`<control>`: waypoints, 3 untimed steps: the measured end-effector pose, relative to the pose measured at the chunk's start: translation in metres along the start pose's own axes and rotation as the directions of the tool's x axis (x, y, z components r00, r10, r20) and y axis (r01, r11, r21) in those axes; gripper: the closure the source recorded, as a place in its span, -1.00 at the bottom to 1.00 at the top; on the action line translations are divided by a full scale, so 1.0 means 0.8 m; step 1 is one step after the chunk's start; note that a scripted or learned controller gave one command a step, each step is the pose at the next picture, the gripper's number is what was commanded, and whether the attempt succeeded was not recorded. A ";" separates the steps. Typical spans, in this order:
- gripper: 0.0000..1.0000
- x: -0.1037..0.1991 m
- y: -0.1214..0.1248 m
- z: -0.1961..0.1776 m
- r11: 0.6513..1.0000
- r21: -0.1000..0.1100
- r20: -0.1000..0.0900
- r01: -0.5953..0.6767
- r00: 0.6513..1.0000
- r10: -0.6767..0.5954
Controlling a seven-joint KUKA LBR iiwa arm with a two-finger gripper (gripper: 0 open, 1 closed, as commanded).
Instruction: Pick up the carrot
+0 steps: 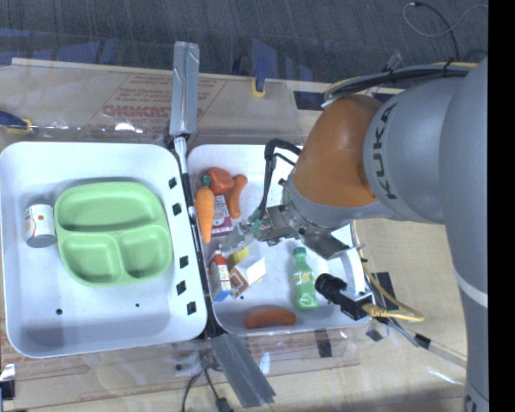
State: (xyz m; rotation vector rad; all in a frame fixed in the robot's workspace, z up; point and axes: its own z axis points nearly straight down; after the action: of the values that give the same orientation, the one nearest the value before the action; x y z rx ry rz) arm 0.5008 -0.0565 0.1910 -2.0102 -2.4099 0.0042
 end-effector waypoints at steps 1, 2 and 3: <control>-1.00 -0.077 0.027 -0.104 0.996 -0.003 0.001 -0.094 0.996 0.094; -1.00 -0.056 0.016 -0.049 0.987 0.000 0.000 -0.158 0.987 0.158; -1.00 -0.026 -0.029 -0.058 0.997 0.000 -0.001 -0.077 0.997 0.077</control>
State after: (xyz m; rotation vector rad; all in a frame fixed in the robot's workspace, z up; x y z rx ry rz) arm 0.4821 -0.0815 0.2377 -2.1017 -2.3305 0.0034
